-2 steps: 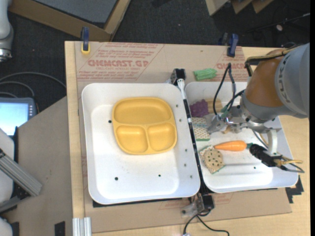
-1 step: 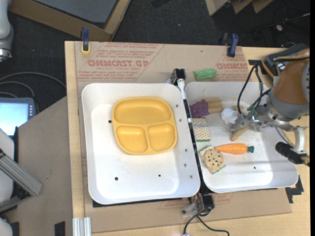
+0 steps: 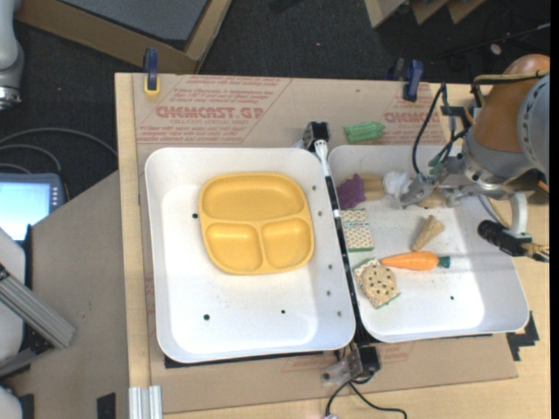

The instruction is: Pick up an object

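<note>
The right bin (image 3: 454,321) holds several small objects. A purple lump (image 3: 352,190) lies at its back left, with a patterned square card (image 3: 356,231) just in front of it. A speckled cookie (image 3: 378,283) and an orange carrot (image 3: 412,262) lie near the middle front. A tan wedge (image 3: 428,231) sits behind the carrot. My gripper (image 3: 422,195) hangs low over the back of this bin, next to a small white crumpled piece (image 3: 396,183) and just behind the tan wedge.
The left bin (image 3: 175,312) carries a yellow divided plate (image 3: 256,222). A green object (image 3: 364,132) lies on the cardboard bench behind the right bin. Blue clamps (image 3: 152,71) (image 3: 410,78) stand at the bench's back edge. A black cable (image 3: 430,125) hangs by the arm.
</note>
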### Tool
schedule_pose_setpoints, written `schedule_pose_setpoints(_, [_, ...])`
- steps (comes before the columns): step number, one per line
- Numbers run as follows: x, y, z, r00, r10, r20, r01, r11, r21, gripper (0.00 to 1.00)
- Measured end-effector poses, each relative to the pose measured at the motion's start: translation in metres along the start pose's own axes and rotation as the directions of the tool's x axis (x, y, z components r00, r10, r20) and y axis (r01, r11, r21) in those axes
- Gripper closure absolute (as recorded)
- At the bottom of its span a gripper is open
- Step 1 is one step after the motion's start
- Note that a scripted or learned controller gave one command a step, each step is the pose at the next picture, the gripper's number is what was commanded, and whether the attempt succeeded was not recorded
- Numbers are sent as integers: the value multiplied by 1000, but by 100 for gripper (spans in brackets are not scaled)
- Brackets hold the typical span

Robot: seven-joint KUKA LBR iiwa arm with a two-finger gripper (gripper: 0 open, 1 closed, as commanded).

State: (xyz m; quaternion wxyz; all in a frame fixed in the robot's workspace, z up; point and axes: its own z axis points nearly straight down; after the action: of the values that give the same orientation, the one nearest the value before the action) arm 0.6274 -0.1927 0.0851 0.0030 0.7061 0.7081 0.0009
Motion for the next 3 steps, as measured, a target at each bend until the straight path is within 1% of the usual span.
schedule_pose_setpoints(1, [-27,1,0,1000,1,-14,-1,1000,6,0])
schedule_pose_setpoints(2, [-18,-46,0,1000,3,-5,-3,1000,10,0])
schedule_pose_setpoints(3, [-18,-44,-10,1000,2,-2,-2,1000,3,100])
